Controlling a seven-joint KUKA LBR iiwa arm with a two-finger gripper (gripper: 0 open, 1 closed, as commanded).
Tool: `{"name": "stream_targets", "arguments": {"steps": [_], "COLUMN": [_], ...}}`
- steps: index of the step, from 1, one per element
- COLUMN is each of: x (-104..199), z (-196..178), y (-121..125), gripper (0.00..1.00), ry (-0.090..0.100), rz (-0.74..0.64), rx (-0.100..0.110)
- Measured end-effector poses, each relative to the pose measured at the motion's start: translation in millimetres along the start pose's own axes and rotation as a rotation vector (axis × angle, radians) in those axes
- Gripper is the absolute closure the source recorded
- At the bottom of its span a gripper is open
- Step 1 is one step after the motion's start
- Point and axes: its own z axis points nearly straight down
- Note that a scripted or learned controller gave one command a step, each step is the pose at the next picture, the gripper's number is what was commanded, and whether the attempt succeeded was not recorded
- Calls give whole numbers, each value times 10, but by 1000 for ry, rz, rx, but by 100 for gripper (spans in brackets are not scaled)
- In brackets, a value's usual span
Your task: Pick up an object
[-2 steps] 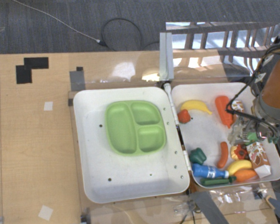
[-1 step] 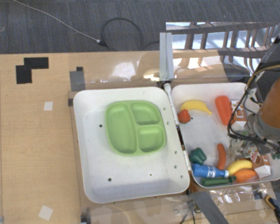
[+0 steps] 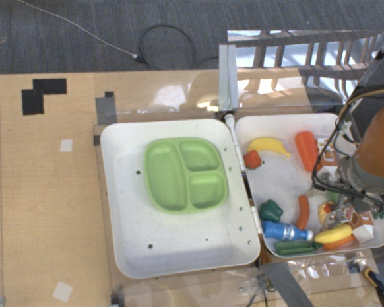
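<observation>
While my arm reaches into the right bin [image 3: 269, 127], my gripper [image 3: 345, 207] hangs low over its right side, beside a yellow banana [image 3: 334, 235] and small cartons; its grip I cannot tell.

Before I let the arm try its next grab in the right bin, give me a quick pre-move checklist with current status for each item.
1. Arm over the right white bin: ok, the wrist hangs above its right side.
2. Claw state, open or shut: cannot tell, the wrist and cables hide it.
3. Anything already held: cannot tell.
4. Targets nearby: ok, a yellow plastic banana and a small orange sausage-shaped toy lie close by.
5. Clutter: not ok, the banana touches a blue plastic bottle and a dark green toy vegetable.
6. Green divided plastic plate in the left bin: ok, away from the arm.
</observation>
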Motion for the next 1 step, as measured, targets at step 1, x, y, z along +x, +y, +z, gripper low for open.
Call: {"name": "stream_targets", "arguments": {"steps": [1], "x": [-100], "z": [-4], "y": [387], "gripper": [0], "ry": [1], "rz": [-55], "rx": [0]}}
